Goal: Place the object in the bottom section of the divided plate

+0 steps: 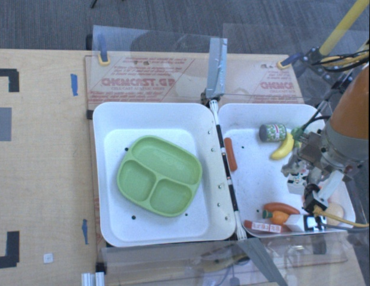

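A light green divided plate [159, 175] with three sections lies in the left bin [107, 159]. My gripper [299, 177] hangs low over the right side of the right bin [250, 177], just below a yellow banana [282, 147] and above an orange carrot [279, 217] and a red pepper [282, 207]. A small grey-green can [273, 131] lies at the back of that bin. An orange-red sausage [230, 154] rests along the bin's left wall. What sits directly under the gripper is hidden by the wrist.
A pale round object [336, 211] and a red-and-white packet [262, 226] sit near the right bin's front edge. Clear plastic panels [215, 70] stand behind the bins. Cables and a yellow pole [345, 22] crowd the far right.
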Available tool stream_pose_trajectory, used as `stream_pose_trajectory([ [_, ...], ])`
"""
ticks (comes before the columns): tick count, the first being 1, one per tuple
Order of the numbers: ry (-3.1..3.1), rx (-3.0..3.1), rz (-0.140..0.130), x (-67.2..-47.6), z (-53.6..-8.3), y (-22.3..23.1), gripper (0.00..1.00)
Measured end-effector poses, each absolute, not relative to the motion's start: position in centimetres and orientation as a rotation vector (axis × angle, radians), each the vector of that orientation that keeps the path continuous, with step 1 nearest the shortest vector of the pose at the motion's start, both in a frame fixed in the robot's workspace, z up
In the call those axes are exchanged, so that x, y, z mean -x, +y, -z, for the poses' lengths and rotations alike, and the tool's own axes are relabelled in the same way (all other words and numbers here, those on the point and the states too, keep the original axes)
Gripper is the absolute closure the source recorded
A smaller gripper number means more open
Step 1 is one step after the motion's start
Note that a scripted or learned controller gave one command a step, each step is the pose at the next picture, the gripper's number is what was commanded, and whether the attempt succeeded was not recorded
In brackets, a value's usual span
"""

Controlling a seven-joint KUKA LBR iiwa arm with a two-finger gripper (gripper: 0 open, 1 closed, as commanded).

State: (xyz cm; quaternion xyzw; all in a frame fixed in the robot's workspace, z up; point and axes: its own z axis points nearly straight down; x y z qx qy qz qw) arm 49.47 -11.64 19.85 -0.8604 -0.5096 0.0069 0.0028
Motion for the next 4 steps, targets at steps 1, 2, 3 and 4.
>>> stream_pose_trajectory([
  [1, -1.8, 2.573, -0.006, -53.4, -21.7, -6.8, 1.0],
  [2, -1.936, 2.473, -0.005, -59.6, -20.7, -1.7, 1.0],
  [3, -2.064, 2.364, -0.008, -60.7, -18.2, 6.8, 1.0],
  [4, -2.064, 2.365, -0.007, -60.7, -18.2, 6.8, 0.0],
])
